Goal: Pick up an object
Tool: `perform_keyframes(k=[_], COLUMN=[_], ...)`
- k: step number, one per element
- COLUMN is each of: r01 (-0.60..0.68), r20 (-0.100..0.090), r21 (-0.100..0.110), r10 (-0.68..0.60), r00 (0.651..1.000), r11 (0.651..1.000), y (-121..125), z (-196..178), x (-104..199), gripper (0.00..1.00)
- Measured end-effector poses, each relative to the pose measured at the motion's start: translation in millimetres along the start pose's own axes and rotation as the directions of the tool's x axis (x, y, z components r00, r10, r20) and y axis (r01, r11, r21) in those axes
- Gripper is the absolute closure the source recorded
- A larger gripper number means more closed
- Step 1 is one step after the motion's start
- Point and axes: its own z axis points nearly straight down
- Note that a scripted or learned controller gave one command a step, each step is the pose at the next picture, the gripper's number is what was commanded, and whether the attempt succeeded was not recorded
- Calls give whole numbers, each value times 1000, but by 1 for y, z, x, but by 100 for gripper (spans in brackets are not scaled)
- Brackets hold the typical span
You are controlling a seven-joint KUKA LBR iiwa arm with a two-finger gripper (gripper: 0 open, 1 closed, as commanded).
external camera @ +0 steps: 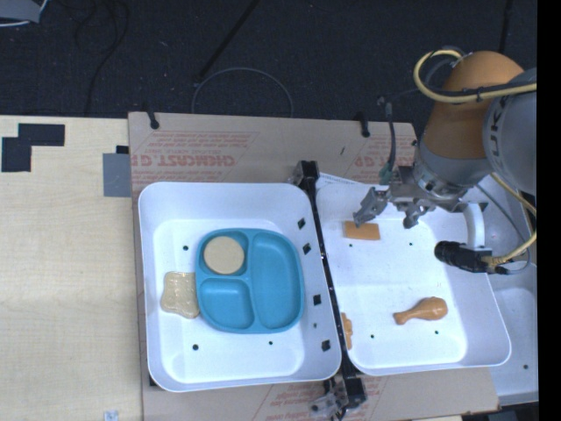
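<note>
In the left bin [166, 358], a pale slice [180, 293] lay touching a blue tray [263, 301] that carried a round cracker [223, 254]. In the right bin [473, 349], an orange wedge [361, 231] sat just under the tool [392, 207], whose fingers hung spread and grasped nothing. A drumstick [421, 310] lay further right. The approach seemed under way; next, a descent around the wedge.

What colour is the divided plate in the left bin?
Blue. The divided plate shows plainly in the camera view, with a round tan piece in one compartment.
</note>
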Motion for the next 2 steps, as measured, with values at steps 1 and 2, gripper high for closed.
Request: perform_keyframes(k=[1,2], r01=[1,-1], r20=[1,2], r21=[-13,-7], r10=[-1,1], r00=[1000,1000], r11=[1000,1000], y=[3,2], z=[-7,52], x=[0,-9], gripper=[0,0])
